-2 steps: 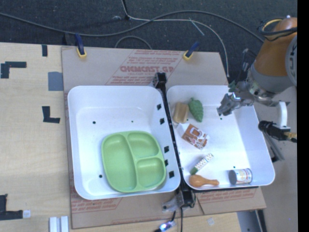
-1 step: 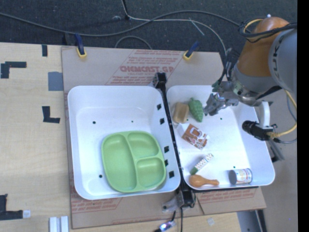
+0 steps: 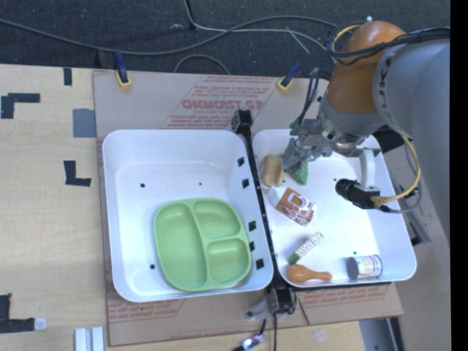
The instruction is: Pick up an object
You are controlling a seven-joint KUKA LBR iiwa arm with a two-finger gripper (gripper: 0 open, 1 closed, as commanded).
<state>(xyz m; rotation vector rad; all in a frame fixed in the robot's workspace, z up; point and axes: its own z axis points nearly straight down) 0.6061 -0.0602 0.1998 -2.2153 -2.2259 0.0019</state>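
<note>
Right bin (image 3: 387, 229); green object (image 3: 300, 172) at fingers (image 3: 292, 156)

Glossy white plastic bins (image 3: 128, 196), matt cardboard underlay (image 3: 212, 101)

Bright even overhead light; white bins (image 3: 117, 196) slightly overexposed; soft shadows; mild overall blur.

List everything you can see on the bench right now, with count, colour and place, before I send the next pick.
Bins: 2, white, side by side on the bench.
Divided plate: 1, light green, left bin, near side.
Tan rounded object: 1, right bin, far-left corner.
Green object: 1, right bin, under the gripper.
Packet: 1, brown-white, right bin centre.
Stick pack: 1, white-green, right bin.
Orange object: 1, right bin, near edge.
Can: 1, silver, right bin, near-right corner.
Gripper: 1, grey, over right bin.
</note>
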